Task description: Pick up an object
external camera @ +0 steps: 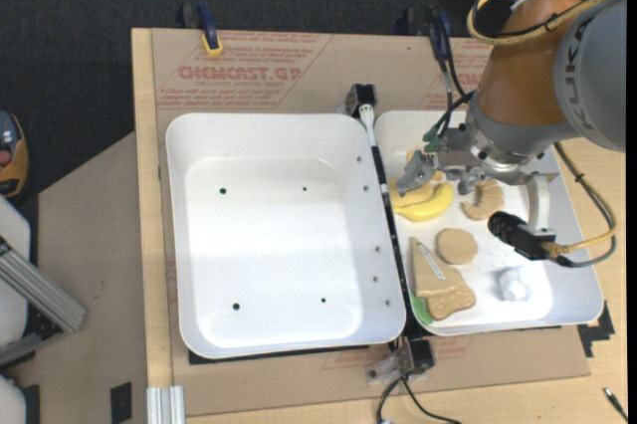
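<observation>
The arm (557,64) reached in from the right side and its tool (438,175) stood low over the right bin (582,288), at the upper left part of that bin. Right at the tool lay a yellow banana (426,204), close to the wall that divides the 2 bins. The tool seemed to touch the upper end of the banana, but I cannot tell if the banana was between its fingers, and I cannot tell if the tool was wide or narrow.

Taking the banana as the landmark: just to its right was a small tan piece (485,201). Below and right of it lay a round tan cookie (458,246). Further below lay a tan cracker-like piece (444,293) on something green. Well to the lower right of it was a small white object (514,286). To its left was the left bin (199,153). Both bins rested on the desk (159,213), which was covered with brown board
</observation>
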`<action>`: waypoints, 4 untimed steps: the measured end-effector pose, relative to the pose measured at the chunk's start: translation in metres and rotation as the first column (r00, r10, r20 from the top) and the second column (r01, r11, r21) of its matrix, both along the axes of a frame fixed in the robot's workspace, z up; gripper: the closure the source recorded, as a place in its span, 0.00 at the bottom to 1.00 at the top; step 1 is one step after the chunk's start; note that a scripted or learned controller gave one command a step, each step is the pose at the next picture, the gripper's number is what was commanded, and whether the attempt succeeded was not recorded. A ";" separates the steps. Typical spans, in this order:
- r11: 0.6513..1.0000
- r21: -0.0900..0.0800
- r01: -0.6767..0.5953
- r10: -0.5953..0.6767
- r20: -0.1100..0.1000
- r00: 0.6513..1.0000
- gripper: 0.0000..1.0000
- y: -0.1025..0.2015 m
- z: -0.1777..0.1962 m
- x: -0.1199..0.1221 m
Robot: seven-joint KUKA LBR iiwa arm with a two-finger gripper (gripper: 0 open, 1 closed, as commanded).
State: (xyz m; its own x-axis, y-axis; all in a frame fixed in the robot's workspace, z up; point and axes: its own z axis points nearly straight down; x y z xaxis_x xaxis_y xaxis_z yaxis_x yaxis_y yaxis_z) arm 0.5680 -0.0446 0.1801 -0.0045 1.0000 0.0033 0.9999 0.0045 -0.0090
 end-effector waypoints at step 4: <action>1.000 -0.003 0.007 -0.007 0.009 1.000 1.00 -0.047 -0.085 -0.041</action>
